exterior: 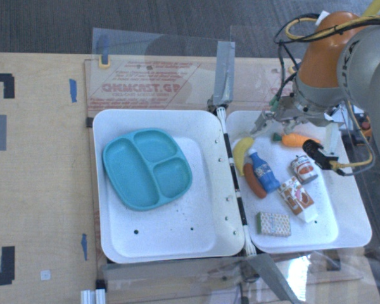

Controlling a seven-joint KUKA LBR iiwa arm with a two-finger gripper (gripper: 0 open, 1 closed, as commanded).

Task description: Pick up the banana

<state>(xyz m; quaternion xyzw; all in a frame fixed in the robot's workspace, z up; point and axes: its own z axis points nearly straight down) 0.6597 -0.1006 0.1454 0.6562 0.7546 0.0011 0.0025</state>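
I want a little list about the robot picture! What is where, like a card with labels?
left bin: holds a teal divided plate
right bin: holds the food toys
banana: yellow, at the right bin's left wall, touching the blue bottle
blue bottle: lying beside a red sausage
carrot: orange, near the back of the right bin
green box: near the front of the right bin
arm: over the back of the right bin
banana picked up: not yet
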